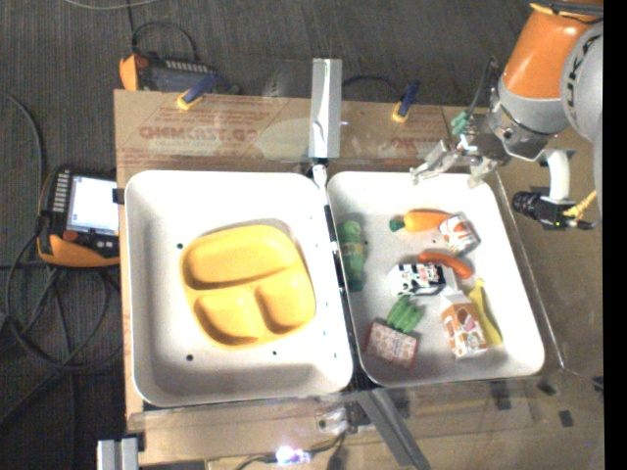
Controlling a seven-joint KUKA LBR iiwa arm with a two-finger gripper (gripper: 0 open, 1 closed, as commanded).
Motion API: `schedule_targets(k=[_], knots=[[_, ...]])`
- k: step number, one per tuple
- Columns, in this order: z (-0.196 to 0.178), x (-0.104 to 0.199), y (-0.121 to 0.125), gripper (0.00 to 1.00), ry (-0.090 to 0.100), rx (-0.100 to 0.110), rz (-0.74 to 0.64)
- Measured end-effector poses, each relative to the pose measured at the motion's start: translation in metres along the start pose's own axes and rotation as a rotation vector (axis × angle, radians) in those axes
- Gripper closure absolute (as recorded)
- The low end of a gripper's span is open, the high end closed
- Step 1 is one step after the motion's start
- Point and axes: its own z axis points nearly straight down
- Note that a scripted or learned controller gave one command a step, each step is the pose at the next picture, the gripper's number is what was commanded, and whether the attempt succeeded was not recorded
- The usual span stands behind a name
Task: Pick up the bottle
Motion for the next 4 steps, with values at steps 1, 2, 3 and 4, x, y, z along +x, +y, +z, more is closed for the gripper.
schedule_targets(k=[1,2,3,4], knots=[[-0.007,0.015,-0.068,0.00,-0.002,0.001,0.012],[0.048,0.048,-0.005,0.00,-0.003,0.001,-0.116],[0.139,0.042,-0.069,0.00,-0.003,-0.003,0.032],[0.141,0.032,-0.083,0.00,-0.003,-0.018,0.073]])
